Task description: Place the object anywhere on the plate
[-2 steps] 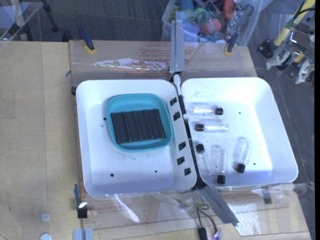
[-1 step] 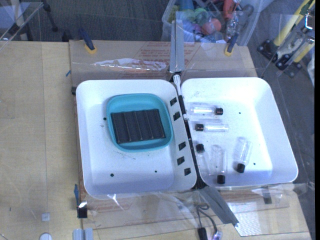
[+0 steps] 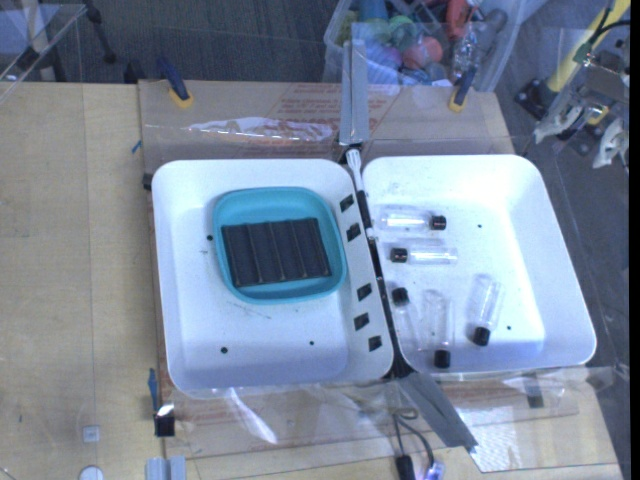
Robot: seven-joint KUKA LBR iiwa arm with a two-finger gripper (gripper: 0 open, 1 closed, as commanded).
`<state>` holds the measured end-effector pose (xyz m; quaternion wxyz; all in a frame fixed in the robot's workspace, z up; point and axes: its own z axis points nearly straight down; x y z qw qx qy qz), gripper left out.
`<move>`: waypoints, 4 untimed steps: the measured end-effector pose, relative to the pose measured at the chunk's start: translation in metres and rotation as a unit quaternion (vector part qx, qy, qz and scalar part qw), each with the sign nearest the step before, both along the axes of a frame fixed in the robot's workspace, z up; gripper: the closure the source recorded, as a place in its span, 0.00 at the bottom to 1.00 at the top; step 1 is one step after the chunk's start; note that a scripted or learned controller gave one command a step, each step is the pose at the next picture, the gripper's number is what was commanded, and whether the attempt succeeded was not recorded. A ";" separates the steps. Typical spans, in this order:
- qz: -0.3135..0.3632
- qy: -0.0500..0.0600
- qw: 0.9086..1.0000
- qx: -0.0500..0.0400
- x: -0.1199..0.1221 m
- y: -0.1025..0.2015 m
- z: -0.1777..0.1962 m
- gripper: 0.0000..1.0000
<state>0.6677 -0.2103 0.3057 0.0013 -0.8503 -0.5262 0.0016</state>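
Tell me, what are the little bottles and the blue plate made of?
The little bottles look like clear plastic, maybe glass: you can see the white bin through them. Their caps are black, likely plastic. The blue plate looks like smooth plastic, with soft rounded corners and a faint shine on its rim. The dark ribbed pad in it looks matte, perhaps rubber; the picture leaves that open.

From here the arm [image 3: 588,93] looks like a blurry cluster of grey and white metal parts, with a yellow cable [image 3: 598,36] running down into it.
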 end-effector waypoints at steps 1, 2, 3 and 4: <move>-0.010 0.000 1.000 0.000 0.000 -0.001 -0.028 0.00; -0.015 -0.002 1.000 -0.001 -0.001 0.000 0.098 0.00; 0.059 -0.001 0.998 0.000 0.000 -0.001 0.006 0.00; 0.040 -0.002 0.999 0.000 -0.001 -0.002 0.012 0.00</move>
